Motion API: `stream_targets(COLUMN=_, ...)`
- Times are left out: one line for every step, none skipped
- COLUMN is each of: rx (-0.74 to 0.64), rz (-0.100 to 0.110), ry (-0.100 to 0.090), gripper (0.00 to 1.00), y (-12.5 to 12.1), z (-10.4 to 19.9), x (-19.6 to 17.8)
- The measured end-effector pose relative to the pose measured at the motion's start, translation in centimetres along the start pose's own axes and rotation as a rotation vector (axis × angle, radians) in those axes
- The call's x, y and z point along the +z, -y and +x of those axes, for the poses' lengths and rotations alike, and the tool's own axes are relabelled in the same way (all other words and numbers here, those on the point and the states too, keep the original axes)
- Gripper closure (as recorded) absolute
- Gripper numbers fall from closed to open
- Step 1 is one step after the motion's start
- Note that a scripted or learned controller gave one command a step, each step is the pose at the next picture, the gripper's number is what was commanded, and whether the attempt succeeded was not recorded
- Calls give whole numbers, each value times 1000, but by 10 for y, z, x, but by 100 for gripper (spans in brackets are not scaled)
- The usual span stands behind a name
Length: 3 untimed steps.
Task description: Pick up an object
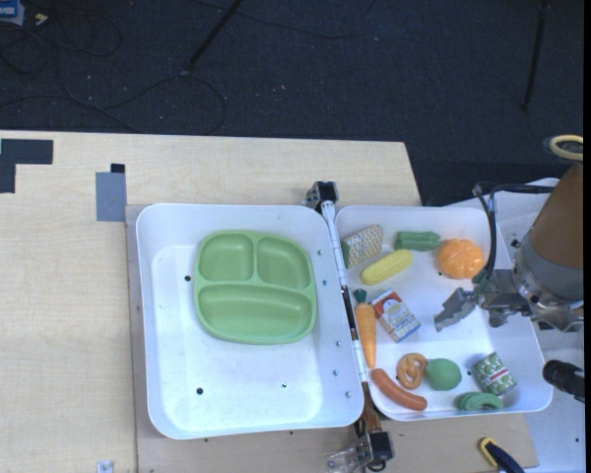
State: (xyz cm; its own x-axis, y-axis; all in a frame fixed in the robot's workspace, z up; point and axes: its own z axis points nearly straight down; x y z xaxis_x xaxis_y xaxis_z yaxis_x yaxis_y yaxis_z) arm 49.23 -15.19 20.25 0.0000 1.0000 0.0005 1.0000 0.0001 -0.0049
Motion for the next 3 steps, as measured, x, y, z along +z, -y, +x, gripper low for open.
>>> stream_targets(rx=0, rz=-3, ry=-4, gripper=0, y=15, z=13, x=114)
stream_targets(rx=2, rz=-7, ry=1, gripper=0, y=14, z=38, x=115)
stream_targets(rx=4, rz=-2, ry=-3, gripper=100, y=14, z=39, x=107)
